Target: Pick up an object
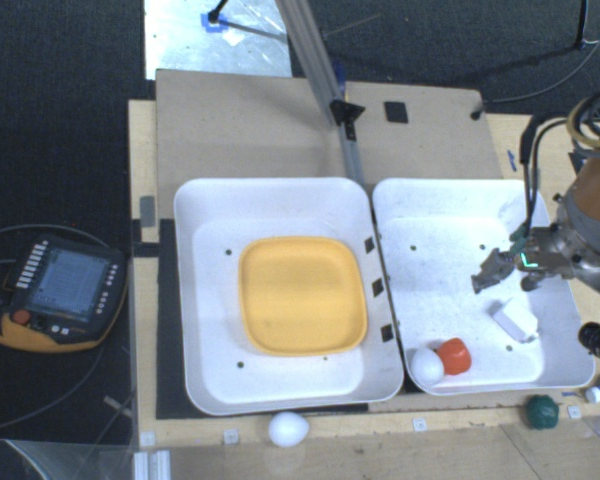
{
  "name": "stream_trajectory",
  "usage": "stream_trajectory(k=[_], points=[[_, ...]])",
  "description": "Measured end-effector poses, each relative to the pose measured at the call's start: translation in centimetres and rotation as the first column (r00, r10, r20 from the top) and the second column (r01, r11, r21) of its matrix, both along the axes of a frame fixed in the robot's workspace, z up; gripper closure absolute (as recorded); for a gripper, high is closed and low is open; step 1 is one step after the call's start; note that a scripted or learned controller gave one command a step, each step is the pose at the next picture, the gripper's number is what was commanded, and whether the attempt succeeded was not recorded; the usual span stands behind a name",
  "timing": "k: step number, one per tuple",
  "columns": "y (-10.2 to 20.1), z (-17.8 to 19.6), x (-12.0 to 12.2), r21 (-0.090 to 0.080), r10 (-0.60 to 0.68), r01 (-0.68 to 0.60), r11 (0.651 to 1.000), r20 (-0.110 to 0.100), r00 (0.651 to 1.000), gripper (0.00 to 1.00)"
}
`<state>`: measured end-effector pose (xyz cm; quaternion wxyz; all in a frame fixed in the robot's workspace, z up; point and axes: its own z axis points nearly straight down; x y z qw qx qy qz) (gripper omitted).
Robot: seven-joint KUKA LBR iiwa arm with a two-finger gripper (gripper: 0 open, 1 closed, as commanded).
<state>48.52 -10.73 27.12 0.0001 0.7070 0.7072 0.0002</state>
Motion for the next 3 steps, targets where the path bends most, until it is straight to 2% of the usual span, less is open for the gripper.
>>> stream_trajectory(k=[1, 2, 3], points=[[0.0, 0.0, 0.0, 0.000, 0.000, 0.000, 1.000, 0.000, 1.000, 0.00], [-0.9, -4.9, -0.4, 0.000, -0.001, 0.001, 1.000, -0.004, 1.000, 0.00], [-0.6, -11.0, -0.1, 0.000, 0.000, 0.000, 1.000, -0.005, 1.000, 0.00]])
